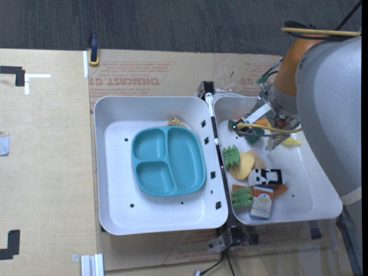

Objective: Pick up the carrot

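Gripper (269,117) hung low over the far half of the right bin (322,204); whether it was clenched or released could not be told. Nearest the camera, a small carton (261,204) lay well apart at its 6 o'clock. Farther back, what I judged the carrot (261,123) lay just under the gripper, long axis roughly 9 to 3 o'clock, dark greens toward 9.

Bright even overhead light, soft faint shadows, mild glare on white bins (109,171), perhaps slightly blurred.
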You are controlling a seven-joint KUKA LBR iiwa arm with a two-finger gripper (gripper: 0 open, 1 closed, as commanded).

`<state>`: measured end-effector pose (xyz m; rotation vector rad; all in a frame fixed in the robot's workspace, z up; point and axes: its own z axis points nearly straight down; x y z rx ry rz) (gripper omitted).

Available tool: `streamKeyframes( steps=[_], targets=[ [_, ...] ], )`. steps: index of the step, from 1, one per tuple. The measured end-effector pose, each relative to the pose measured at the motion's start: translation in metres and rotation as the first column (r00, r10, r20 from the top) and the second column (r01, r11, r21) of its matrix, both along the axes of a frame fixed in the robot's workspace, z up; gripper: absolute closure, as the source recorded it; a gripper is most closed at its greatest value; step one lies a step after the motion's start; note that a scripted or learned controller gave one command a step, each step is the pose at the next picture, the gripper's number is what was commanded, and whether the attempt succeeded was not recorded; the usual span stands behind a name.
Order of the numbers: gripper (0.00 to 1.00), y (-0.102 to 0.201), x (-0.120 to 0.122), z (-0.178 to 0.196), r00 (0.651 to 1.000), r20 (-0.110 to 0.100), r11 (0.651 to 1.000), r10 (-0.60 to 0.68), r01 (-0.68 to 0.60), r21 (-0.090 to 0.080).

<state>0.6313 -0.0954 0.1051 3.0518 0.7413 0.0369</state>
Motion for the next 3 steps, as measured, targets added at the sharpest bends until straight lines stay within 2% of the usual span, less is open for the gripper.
streamKeyframes(
  steps=[1,2,3],
  targets=[
    [0.00,-0.0117,0.0234,-0.0007,1.000,-0.021,1.000,-0.019,0.019,0.003],
    [0.00,-0.0034,0.0191,-0.0015,0.998,-0.007,0.998,-0.064,0.063,-0.012],
    [1.00,-0.0025,0.0198,0.0078,0.998,-0.008,0.998,-0.057,0.057,-0.011]
  ],
)
